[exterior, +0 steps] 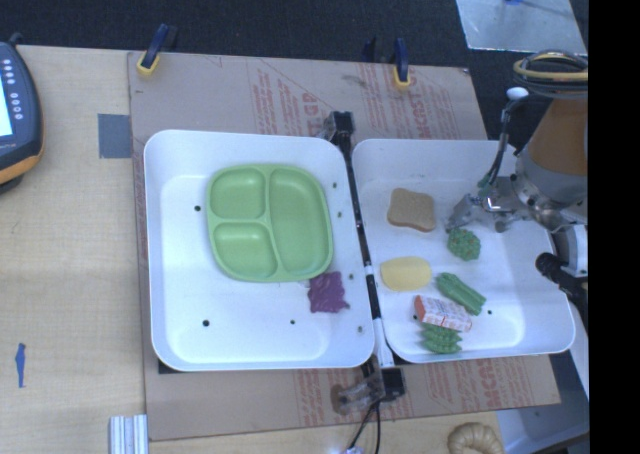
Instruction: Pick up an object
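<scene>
Green beans (440, 341) touch carton (443, 313); end effector (484, 206) seemingly above broccoli (462, 243).

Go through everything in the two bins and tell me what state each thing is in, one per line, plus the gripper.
green divided plate: flat in left bin, compartments bare
purple piece: in left bin, beside the plate's lower corner
bread slice: flat in right bin
broccoli: in right bin, just below the gripper
yellow piece: flat in right bin
green pod: lying slanted
small carton: on its side
gripper: low over right bin, holding nothing visible
</scene>
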### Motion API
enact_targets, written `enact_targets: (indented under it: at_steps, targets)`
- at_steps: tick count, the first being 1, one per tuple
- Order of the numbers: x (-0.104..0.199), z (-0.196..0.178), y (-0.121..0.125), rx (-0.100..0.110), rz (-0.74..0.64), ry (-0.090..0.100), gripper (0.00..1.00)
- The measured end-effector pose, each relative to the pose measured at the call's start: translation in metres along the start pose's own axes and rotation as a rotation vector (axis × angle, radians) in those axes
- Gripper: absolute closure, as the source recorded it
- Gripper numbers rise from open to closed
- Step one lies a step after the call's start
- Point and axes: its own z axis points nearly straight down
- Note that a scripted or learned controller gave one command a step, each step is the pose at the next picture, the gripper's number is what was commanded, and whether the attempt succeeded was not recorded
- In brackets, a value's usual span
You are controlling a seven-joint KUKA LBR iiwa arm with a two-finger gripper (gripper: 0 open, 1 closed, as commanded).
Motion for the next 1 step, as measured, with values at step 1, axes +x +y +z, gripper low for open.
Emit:
enact_targets:
  at_steps: [1]
  targets:
    - [0.0416, 0.0010, -0.0460, 0.011, 0.000, 0.005, 0.00]
